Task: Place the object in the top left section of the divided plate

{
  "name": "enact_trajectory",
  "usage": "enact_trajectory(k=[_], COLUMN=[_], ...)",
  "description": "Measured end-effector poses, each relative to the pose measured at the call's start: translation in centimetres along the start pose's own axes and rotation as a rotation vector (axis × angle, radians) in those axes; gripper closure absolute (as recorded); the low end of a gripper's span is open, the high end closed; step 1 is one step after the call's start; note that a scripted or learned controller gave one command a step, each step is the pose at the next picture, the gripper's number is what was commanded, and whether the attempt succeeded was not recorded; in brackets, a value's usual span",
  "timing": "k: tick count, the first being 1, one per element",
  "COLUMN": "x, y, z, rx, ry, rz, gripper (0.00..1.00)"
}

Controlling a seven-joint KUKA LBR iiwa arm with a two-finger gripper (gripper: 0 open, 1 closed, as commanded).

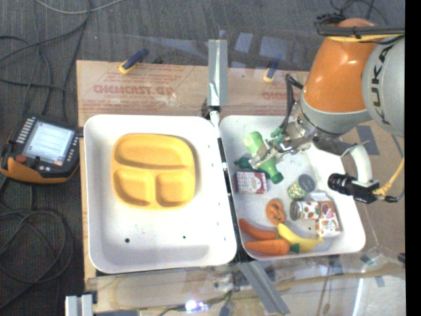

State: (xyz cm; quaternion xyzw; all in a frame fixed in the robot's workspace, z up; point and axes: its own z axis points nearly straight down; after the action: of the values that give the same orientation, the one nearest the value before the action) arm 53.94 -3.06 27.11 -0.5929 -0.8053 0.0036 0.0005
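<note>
A yellow divided plate lies in the left bin, with one wide section toward the back and two smaller sections toward the front; nothing lies on it. My gripper hangs low over the back left part of the right bin, right above a green bottle that lies there. The gripper's body hides the bottle's middle, and a green end pokes out below it. I cannot make out whether the bottle is gripped.
The right bin also holds a small red and white carton, an orange round toy, a small can, a printed box, a banana, a carrot and a red sausage. A teach pendant lies at the far left.
</note>
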Motion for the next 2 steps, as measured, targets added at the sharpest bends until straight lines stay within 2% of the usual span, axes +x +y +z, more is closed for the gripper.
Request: enact_trajectory(k=[1, 2], x=[5.5, 9.6], y=[7.7, 7.7], z=[0.7, 4.7], rx=[0.000, 0.002], ry=[0.003, 0.004], rz=[0.093, 0.212], gripper=[1.00, 1.00])
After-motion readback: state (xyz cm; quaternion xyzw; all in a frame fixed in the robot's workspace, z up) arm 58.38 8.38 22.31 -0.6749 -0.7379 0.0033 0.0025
